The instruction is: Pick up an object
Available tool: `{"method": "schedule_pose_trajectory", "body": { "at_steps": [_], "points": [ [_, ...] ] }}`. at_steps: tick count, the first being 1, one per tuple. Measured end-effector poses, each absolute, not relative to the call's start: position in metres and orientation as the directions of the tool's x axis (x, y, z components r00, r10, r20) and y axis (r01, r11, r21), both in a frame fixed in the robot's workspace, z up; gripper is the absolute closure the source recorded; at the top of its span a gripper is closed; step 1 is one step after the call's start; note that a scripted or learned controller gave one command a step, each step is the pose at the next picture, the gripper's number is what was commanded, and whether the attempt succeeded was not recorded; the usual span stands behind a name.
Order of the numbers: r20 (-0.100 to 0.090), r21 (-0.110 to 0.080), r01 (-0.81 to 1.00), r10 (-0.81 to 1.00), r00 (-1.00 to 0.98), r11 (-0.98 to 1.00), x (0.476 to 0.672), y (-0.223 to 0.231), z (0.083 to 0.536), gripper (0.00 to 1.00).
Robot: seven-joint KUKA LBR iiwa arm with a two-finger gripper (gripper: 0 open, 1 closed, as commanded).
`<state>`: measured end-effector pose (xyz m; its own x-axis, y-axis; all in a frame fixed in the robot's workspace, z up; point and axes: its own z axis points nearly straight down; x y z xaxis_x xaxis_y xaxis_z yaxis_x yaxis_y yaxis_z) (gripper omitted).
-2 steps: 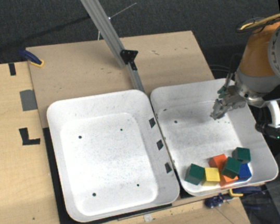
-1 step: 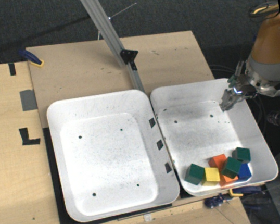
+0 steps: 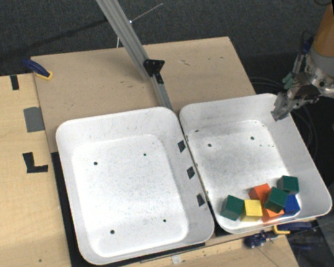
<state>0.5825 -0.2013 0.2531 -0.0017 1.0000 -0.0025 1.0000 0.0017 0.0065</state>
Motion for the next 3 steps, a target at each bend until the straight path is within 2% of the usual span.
{"method": "schedule_pose_trajectory", "body": {
  "at_steps": [1,2,3],
  "points": [
    [0.000,0.002,1.000,1.000,-0.002,0.002,0.583,-0.201,0.278,1.00],
    [0.001,0.000,1.000,1.000,-0.006,0.006,0.583,-0.142,0.271,1.00],
    [0.001,-0.002,1.000,1.000,-0.005,0.005,0.562,-0.091,0.263,1.00]
  ]
}}
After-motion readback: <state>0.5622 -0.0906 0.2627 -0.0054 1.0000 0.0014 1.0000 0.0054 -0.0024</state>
